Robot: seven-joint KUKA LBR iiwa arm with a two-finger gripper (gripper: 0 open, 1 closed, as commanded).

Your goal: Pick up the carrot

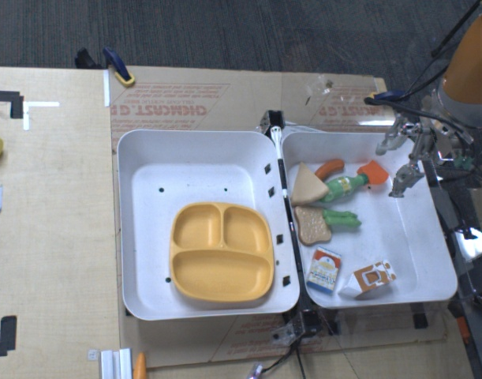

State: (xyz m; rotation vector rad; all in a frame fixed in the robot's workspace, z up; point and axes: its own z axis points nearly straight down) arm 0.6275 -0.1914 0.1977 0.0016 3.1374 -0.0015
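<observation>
Toward the back of the right white bin (430,235), the small orange carrot (330,168) lies long-axis left-right, tilted; we see it well left of our open, empty gripper (408,164), green bottle (345,186) between.

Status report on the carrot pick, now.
Gripper open, over right bin, holding nothing. Carrot lying in bin, left of gripper, green top against the bread wedge. Approach from the right looks clear.

single fixed camera high above bench, angled down, both bins (138,212) in frame
</observation>
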